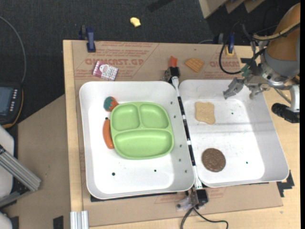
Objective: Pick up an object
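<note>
Bread slice (pixel 205 112) — long axis toward bin's rear

Right white bin (pixel 267 142): open floor through the middle and right side; only a tan bread-shaped slice (pixel 205 112) upper left and a round brown patty (pixel 213 160) lower left. Left white bin (pixel 95 171): green three-compartment plate (pixel 141 130) fills the centre, orange sausage-shaped piece (pixel 108 133) touching its left edge; front strip open.

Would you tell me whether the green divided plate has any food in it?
Empty: all three compartments of the green plate show bare green; the orange sausage lies outside it.
</note>
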Robot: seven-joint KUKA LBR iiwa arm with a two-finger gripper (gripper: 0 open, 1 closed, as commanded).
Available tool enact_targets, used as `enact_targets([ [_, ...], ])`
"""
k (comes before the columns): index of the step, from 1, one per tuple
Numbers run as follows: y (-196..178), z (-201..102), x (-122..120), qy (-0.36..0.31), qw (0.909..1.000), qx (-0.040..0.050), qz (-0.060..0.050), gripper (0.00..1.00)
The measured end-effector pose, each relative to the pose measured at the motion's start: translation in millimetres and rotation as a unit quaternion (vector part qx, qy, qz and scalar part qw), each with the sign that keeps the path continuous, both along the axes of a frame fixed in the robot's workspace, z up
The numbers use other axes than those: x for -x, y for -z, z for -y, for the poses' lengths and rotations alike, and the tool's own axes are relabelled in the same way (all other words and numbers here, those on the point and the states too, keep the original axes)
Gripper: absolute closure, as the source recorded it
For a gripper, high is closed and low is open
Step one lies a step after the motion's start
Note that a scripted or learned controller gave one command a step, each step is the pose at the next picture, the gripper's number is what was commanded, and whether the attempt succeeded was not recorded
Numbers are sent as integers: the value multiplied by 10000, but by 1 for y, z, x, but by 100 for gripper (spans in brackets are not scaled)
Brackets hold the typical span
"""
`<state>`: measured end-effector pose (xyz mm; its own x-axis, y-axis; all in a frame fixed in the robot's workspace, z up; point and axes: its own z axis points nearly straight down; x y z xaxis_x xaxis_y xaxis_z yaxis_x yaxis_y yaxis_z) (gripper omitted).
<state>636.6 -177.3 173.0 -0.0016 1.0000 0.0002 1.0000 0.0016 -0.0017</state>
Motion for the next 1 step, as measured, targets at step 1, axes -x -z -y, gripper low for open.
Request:
enact_targets([
  [1, 24, -56, -20, -2, 10000, 1, 3, 0],
])
